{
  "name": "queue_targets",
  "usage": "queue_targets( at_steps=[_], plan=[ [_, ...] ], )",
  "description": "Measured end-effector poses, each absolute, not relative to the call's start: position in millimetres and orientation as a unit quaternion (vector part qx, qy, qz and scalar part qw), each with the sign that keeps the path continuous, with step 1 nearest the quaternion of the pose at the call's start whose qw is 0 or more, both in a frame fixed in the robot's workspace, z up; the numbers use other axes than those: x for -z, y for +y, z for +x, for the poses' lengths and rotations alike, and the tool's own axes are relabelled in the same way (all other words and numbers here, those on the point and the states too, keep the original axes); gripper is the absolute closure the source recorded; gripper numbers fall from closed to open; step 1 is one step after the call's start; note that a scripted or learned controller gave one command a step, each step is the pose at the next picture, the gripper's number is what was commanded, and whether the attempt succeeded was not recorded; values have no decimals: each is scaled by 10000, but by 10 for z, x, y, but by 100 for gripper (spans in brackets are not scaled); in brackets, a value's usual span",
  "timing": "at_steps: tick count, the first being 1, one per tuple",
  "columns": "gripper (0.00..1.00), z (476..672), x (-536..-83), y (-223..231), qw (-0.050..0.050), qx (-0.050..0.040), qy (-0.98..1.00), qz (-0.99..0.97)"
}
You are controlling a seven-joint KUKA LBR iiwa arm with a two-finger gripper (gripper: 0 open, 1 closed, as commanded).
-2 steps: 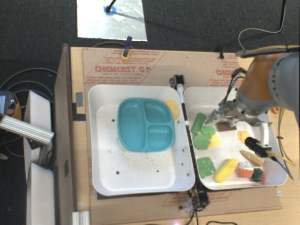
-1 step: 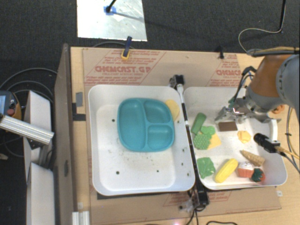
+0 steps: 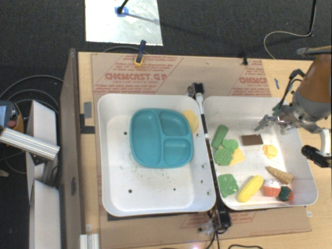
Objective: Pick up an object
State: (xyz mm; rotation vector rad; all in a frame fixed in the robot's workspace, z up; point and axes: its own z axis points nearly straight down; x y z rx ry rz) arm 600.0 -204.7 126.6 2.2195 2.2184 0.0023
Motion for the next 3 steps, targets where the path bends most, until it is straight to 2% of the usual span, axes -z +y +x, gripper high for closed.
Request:
queue_targets(
  at_steps=[1,2,3],
  plan=[
    [0,5922,-872,-1317,59,-16,7097,7044],
    [0,6094,-1181,-1715,29,-12,7074,7068],
    [0,5758,-981,-1240,-18,3,7089,7053]
  ],
)
